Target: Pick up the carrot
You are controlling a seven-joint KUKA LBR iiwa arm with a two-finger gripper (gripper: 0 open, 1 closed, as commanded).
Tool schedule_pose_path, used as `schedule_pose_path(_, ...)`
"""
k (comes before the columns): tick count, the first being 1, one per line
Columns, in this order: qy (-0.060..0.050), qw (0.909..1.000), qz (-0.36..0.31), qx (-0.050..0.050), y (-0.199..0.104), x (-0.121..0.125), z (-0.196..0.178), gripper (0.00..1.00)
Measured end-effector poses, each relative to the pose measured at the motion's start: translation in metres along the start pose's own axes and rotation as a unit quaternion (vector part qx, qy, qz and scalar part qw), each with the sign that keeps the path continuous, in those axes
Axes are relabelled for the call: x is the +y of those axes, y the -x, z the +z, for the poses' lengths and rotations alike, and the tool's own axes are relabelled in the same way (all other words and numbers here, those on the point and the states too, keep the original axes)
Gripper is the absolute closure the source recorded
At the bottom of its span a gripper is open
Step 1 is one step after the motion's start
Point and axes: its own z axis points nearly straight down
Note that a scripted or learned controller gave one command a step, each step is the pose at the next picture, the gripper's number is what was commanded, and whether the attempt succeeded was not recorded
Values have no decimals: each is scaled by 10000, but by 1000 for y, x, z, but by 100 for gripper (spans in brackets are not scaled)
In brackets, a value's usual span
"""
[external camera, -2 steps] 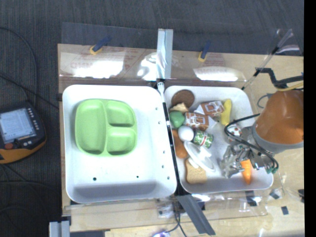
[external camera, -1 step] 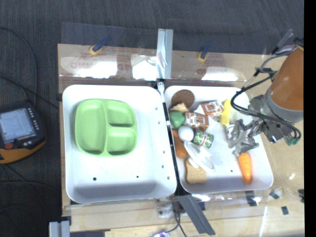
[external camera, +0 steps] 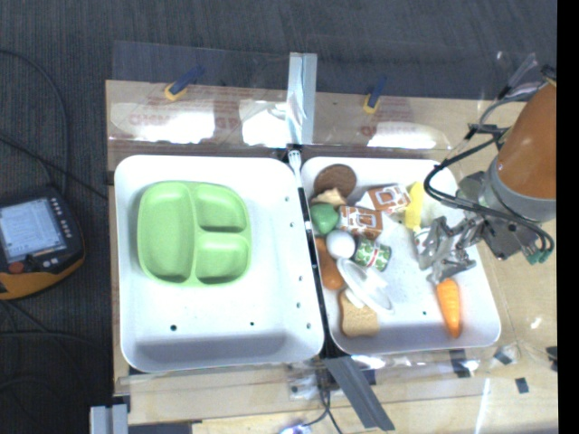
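Observation:
The carrot (external camera: 449, 305) is short and orange with a pale top. It lies in the near right corner of the right bin (external camera: 407, 337), pointing towards the front rim. My gripper (external camera: 442, 248) hangs over the right side of that bin, just behind the carrot's top end and very close to it. Nothing shows in its grasp. Cables and the grey wrist with its orange band (external camera: 534, 147) reach in from the right.
Left of the gripper lie a small can (external camera: 373, 255), a white egg (external camera: 340, 244), printed cartons (external camera: 360, 220), a yellow piece (external camera: 414, 206) and a bread slice (external camera: 357, 317). The left bin holds a green divided plate (external camera: 193, 231).

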Motion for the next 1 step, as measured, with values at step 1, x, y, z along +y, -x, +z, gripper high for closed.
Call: schedule_pose_path(1, 22, 9805, -1965, 34, -13, -73, 38, 100)
